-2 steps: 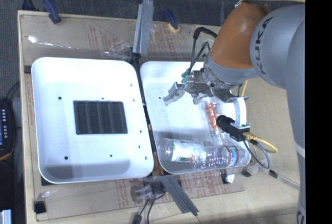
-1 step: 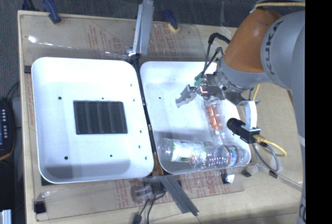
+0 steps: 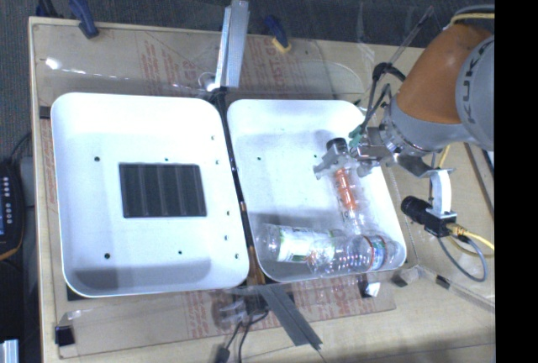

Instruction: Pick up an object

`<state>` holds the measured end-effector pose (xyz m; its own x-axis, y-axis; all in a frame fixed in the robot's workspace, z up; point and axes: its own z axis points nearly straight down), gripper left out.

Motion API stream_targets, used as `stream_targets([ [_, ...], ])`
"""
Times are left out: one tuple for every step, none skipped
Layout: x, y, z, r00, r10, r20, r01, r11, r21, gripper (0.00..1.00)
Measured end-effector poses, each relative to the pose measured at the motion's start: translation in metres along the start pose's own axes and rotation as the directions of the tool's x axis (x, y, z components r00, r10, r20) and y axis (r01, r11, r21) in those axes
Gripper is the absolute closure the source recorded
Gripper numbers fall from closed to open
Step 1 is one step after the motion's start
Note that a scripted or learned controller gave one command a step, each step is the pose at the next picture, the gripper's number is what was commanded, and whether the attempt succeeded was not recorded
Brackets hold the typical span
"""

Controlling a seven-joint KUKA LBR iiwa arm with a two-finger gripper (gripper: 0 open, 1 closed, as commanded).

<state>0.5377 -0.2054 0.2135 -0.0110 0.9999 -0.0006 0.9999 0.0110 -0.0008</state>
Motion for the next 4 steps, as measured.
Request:
stream_targets([
  [-0.003, 0.034, 0.033, 0.998, -0.066, -0.001, 0.066, 0.998, 0.001, 0.0],
  [-0.003, 0.033, 0.046, 0.992, -0.124, -0.003, 0.124, 0.992, 0.002, 0.0],
  [0.019, 0.025, 0.056, 1.0, -0.029, -0.002, 0.029, 1.0, 0.004, 0.0],
  [0.033, 0.013, 0.065, 0.969, -0.249, -0.003, 0.249, 0.969, 0.002, 0.0],
])
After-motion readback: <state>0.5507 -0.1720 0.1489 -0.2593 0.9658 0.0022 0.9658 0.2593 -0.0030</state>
